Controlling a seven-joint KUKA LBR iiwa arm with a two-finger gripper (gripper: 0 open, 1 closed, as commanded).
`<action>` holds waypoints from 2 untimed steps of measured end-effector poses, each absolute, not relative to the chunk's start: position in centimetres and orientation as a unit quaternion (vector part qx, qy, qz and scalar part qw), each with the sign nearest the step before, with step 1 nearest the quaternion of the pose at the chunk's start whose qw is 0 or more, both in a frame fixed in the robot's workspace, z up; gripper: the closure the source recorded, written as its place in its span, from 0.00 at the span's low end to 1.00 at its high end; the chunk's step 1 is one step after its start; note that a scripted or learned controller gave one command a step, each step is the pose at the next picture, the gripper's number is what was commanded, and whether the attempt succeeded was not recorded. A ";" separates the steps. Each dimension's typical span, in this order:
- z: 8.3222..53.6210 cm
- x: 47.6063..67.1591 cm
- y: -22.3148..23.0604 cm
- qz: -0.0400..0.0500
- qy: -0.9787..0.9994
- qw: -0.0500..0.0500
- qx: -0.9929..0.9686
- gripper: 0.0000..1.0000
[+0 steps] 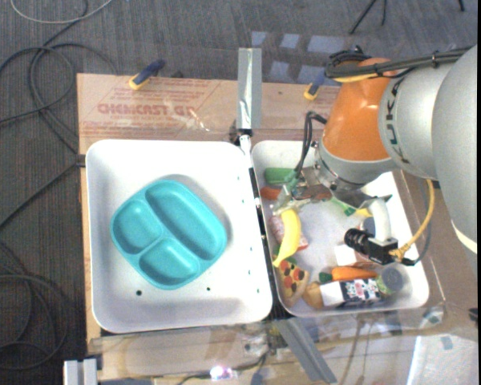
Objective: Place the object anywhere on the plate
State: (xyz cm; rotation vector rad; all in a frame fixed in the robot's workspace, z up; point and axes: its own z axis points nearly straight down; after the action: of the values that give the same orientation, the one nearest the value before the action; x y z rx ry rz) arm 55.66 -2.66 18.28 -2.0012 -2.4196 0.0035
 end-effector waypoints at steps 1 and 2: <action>18.2 55.8 4.1 0.002 -0.757 0.002 -0.653 1.00; 19.5 61.2 10.6 0.003 -0.749 -0.001 -0.663 1.00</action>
State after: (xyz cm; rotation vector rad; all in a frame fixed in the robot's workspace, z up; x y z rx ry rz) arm 61.20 10.61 19.53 -2.0828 -2.3541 0.0084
